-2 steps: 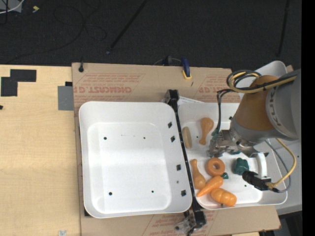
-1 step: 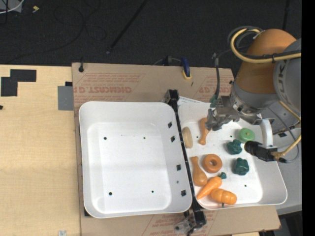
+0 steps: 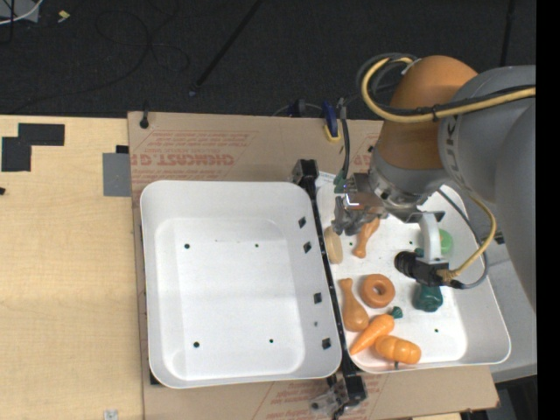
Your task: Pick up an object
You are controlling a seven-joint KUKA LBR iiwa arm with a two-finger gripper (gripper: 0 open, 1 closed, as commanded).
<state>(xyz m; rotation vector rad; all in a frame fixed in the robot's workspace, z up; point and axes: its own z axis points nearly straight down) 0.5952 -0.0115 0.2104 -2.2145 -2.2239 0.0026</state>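
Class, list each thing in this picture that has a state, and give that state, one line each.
Hand: low in the right bin, over its upper left corner.
Doughnut: lying flat.
Carrot: lying on its side.
Left bin: nothing in it.
Right bin: holds the toys.

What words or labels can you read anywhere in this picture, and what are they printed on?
"CHEMCAST": red print on the brown board under the white bins, seen upside down; my reading is unsure.
More red print at the board's lower edge: too small and blurred to read.
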